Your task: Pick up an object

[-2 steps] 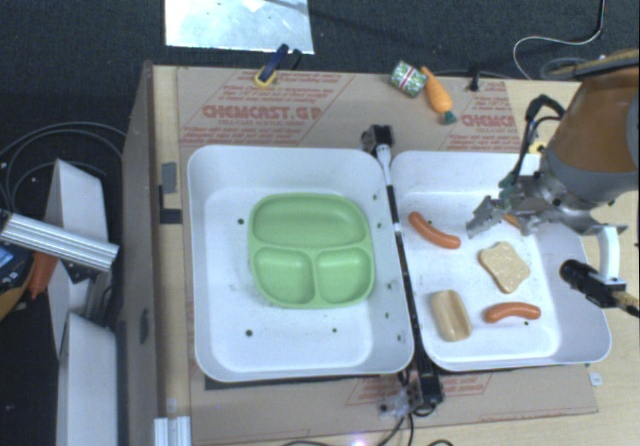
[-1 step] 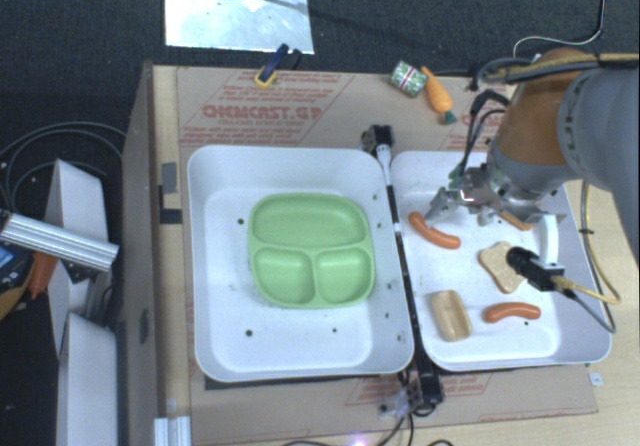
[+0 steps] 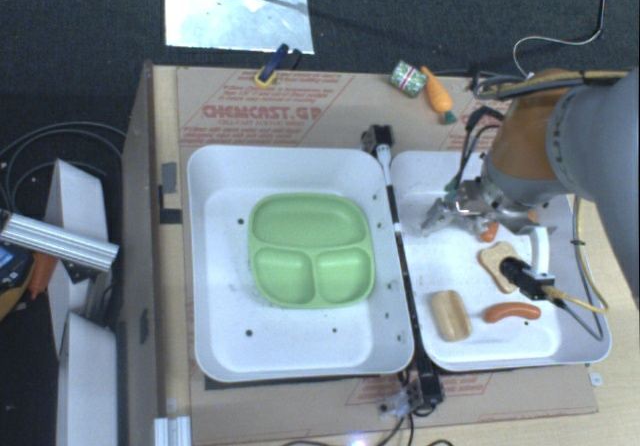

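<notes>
My gripper [image 3: 458, 210] hangs low over the upper middle of the right bin [image 3: 430, 174], below the grey arm with its orange band [image 3: 535, 139]. A small orange piece [image 3: 488, 231] lies right beside the gripper, partly under the wrist. Just below it is a toast slice [image 3: 494, 262], with a black part of the arm's fittings across its lower end. A tan bread roll [image 3: 450, 315] and a reddish sausage [image 3: 512, 312] lie near the bin's front wall, apart from the gripper.
The left bin [image 3: 215, 234] holds a green divided plate [image 3: 311, 250]. A toy carrot [image 3: 437, 92] and a green can [image 3: 407, 77] lie on the cardboard behind the bins. Cables run along the right bin's right side.
</notes>
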You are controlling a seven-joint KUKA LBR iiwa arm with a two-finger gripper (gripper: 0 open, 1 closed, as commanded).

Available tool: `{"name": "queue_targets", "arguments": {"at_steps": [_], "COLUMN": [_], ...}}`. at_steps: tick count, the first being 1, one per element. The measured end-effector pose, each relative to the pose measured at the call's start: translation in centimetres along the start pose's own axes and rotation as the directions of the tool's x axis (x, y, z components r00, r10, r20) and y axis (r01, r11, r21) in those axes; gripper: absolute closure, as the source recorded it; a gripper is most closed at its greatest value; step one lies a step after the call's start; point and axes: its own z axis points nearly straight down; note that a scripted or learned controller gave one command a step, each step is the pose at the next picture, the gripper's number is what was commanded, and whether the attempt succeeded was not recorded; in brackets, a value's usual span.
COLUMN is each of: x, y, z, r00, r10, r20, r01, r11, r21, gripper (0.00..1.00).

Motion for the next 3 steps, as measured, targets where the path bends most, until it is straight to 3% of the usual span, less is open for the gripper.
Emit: {"name": "queue_targets", "arguments": {"at_steps": [1, 2, 3], "x": [-4.9, -7.3, -7.3], "y": [4.4, 3.8, 4.0], "z": [-5.5, -0.4, -1.6], "r00": [1.000, 1.000, 1.000], "r10": [0.001, -0.002, -0.004], "r20": [0.002, 0.002, 0.006], "r01": [-0.001, 0.002, 0.004], "r11": [1.000, 1.000, 1.000], "r21": [0.000, -0.007, -0.017], "gripper": [0.00, 0.00, 1.00]}}
